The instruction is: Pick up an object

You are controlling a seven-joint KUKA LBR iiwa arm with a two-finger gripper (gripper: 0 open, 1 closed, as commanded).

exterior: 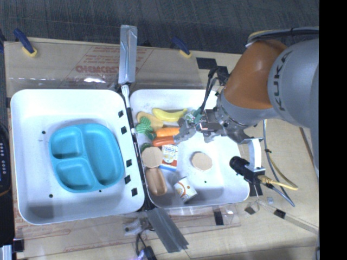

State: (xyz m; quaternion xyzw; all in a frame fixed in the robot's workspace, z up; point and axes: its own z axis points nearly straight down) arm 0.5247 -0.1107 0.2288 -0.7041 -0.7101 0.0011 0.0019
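My gripper (187,128) hangs over the middle of the right bin (230,191), just right of an orange carrot (165,135) and below a yellow banana (167,114). Its metal fingers point left toward the pile of play food. Nothing shows between them. Close by lie a green leafy piece (144,127), a small white carton with red print (169,156), a round tan cookie (201,161), a tan disc (151,157), a brown bread roll (156,181) and a small white cup (185,189).
The left bin (27,118) holds a blue divided plate (87,157). A metal divider (127,53) runs between the two bins. The arm's orange band and grey body (271,85) cover the right bin's upper right corner.
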